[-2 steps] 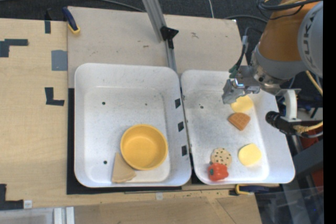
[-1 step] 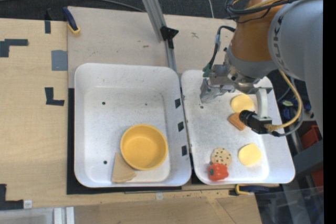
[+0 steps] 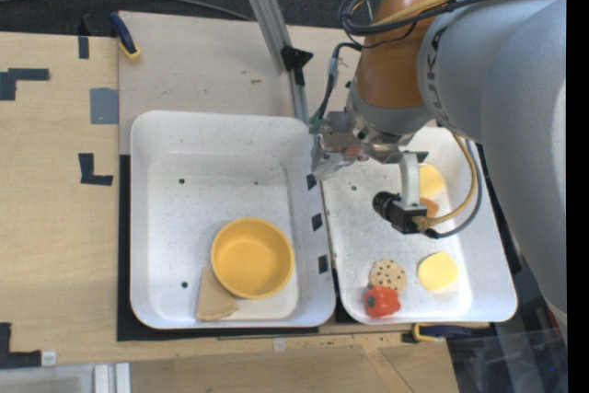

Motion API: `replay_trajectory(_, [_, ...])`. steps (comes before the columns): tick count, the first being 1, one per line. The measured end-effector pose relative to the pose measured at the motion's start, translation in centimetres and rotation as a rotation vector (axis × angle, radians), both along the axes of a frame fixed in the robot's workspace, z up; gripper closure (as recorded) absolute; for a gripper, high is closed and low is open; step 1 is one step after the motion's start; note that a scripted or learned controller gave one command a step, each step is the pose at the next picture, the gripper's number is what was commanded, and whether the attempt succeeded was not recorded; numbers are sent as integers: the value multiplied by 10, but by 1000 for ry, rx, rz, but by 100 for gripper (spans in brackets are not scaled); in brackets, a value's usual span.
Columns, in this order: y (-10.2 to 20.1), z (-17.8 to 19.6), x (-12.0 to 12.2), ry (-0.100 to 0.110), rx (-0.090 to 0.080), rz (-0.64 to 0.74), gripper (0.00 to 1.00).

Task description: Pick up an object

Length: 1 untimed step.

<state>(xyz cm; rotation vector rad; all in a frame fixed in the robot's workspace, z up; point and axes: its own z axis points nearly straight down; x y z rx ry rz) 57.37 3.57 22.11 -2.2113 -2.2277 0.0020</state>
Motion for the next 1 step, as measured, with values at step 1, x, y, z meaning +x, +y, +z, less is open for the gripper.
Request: replay_trajectory(1, [56,15,7,-2,1,0,100])
